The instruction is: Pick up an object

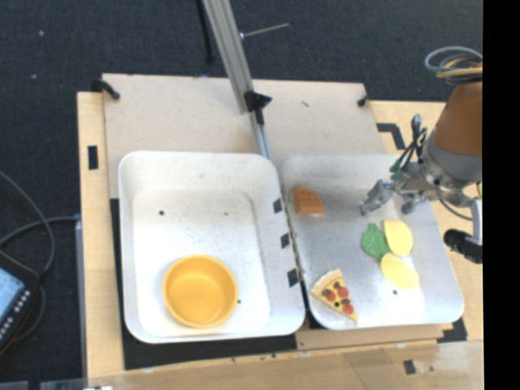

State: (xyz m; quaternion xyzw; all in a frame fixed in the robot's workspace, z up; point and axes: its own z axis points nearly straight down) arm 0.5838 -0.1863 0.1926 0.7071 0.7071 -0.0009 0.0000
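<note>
Objects: two yellow pieces [398, 236], one green piece [374, 240], one pizza slice [334, 292], one bread [308, 201], one yellow bowl [200, 290], tool [392, 201] spread, holding nothing

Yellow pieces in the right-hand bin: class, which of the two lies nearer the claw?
The upper yellow piece, beside the green piece, lies just below the claw. The lower yellow piece sits farther, towards the bin's front edge.
</note>
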